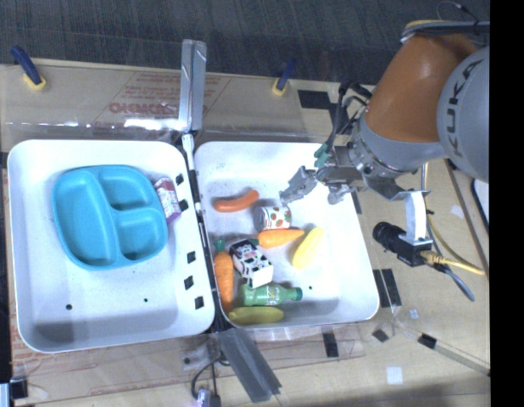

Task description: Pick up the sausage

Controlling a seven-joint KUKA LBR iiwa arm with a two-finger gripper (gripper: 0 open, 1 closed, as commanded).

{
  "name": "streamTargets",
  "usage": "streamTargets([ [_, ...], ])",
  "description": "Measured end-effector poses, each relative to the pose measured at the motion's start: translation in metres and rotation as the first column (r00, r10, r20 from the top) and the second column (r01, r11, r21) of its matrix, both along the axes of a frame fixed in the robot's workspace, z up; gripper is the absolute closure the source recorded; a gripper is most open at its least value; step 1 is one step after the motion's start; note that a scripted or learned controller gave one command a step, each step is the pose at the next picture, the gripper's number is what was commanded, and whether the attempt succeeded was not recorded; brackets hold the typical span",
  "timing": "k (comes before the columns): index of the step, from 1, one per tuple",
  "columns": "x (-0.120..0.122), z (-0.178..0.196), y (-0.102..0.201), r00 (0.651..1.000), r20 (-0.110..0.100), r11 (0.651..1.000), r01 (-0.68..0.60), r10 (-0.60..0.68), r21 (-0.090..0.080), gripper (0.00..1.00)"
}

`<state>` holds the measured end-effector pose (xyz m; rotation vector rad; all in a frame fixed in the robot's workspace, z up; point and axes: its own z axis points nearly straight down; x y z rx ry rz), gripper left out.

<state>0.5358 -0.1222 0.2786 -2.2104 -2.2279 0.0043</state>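
Sausage [236, 200] lies near the right bin's [351, 265] far left corner, clear of the gripper [306, 185], whose fingers look spread and hold nothing. Risk: the small can [275, 218] just beside it gets nudged or grabbed instead

bare floor rings the sausage [236, 200]; a can [276, 218] crowds its right end.
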Motion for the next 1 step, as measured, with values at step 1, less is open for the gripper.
streamTargets([
  [1, 0.0295, -0.0883, 0.0692, 1.0, -0.001, 1.0, 0.024, -0.024, -0.001, 0.0],
])
